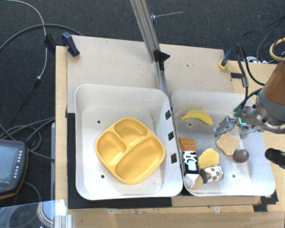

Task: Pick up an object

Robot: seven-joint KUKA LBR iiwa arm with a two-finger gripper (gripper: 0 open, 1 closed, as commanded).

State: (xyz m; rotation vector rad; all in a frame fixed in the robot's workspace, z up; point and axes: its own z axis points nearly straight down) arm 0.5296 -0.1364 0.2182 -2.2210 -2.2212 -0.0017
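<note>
My gripper (235, 128) hangs over the right bin (257, 105), open, with nothing between its fingers. Just below it in the view lies a tan slice of bread (228, 144), close to the fingertips. A brown ball (241, 155) rests to the right of the bread. A yellow banana (197, 116) lies to the gripper's left. Further toward the front are a yellow wedge (208, 158), a small can with red print (212, 174), a black and white box (190, 162) and an orange waffle square (187, 144).
The left bin (86, 103) holds a yellow divided plate (130, 150). A metal pole (146, 25) slants down to the seam between the two bins. Clamps sit at the bench's back corners, and cables and a pendant lie on the floor at left.
</note>
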